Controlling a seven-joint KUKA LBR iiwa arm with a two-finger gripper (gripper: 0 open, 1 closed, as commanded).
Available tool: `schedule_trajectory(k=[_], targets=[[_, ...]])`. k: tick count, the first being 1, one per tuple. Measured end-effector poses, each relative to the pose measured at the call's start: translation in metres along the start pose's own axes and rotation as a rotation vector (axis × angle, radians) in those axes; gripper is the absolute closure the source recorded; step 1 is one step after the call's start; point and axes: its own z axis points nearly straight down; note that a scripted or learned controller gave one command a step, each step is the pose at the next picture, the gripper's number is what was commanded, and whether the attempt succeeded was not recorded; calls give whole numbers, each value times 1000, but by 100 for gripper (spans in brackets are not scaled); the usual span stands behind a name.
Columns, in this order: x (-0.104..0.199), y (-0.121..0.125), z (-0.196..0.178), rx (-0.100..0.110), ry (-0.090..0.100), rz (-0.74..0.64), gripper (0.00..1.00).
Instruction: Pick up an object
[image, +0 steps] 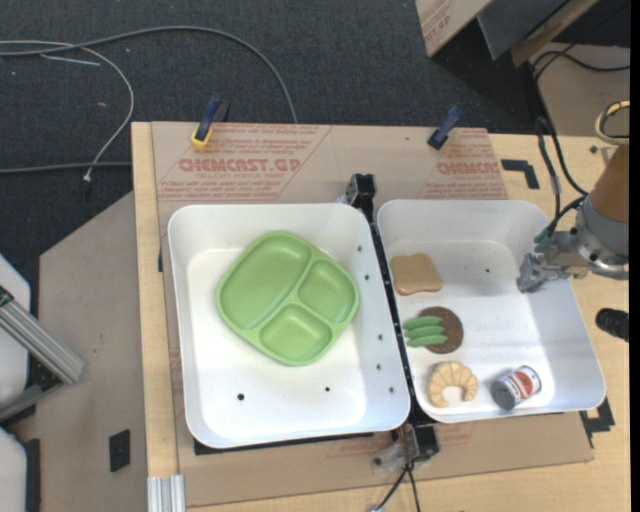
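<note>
Your gripper (530, 275) sits at the right bin's (480, 215) right wall; jaw state cannot be told. Nearest candidate, the small can (515, 386), lies on its side below the gripper, lower right of frame, long axis running lower-left to upper-right. Croissant (452, 382) lies just left of it.

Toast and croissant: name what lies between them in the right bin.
In the camera view, a brown disc topped with a green piece lies between the toast and the croissant.
</note>
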Motion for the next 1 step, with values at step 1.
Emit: schedule_trajectory(k=[1], targets=[[-1,8,-63,-4,-2,-2,100]])
